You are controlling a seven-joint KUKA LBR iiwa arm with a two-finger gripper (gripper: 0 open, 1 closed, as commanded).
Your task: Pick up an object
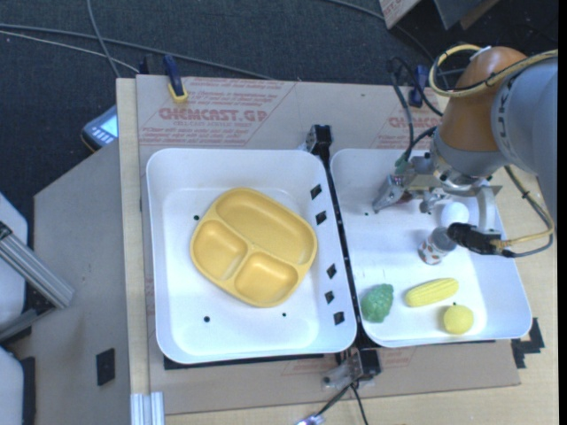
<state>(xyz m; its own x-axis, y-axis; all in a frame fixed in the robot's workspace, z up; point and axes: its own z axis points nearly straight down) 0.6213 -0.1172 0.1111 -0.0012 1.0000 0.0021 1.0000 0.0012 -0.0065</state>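
The right bin (372, 171) holds a green broccoli-like piece (378, 301), a yellow corn cob (431, 291) and a small yellow round fruit (457, 319) along its near side. A small pale object with a reddish base (431, 251) stands a little farther in. My gripper (415, 191) hangs over the far middle of this bin, apart from the corn and the green piece and up-left of the pale object. The view shows nothing held in it.
A yellow divided plate (254, 246) lies in the left bin (168, 264). A black divider with clips (330, 237) runs between the two bins. Cables (496, 242) trail from the wrist across the right bin's far right side.
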